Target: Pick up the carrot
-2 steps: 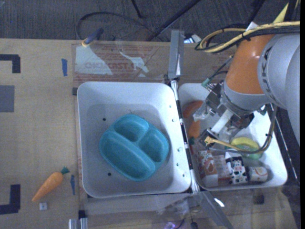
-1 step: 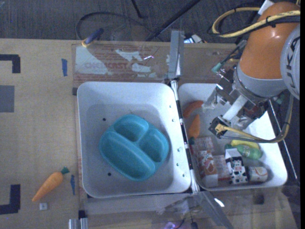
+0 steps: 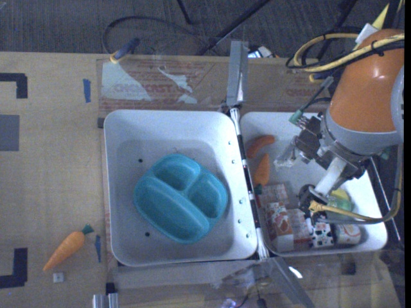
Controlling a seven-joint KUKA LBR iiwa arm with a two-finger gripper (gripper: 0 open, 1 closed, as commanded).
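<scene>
A small orange carrot (image 3: 262, 169) lies in the right bin (image 3: 376, 233), against its left wall. Just above it rests a darker orange, sausage-shaped piece (image 3: 259, 144). My gripper (image 3: 287, 156) hangs over the upper middle of the right bin, a short way right of the carrot and apart from it. Nothing shows in its grasp. A second carrot (image 3: 64, 249) with a green top lies outside the bins on the bench at the lower left.
The left bin (image 3: 122, 133) holds a teal divided plate (image 3: 181, 197). Printed food packets (image 3: 284, 220) and a small carton (image 3: 322, 234) crowd the right bin's front. A yellow-green item (image 3: 341, 202) lies under the arm. A metal divider (image 3: 247, 178) separates the bins.
</scene>
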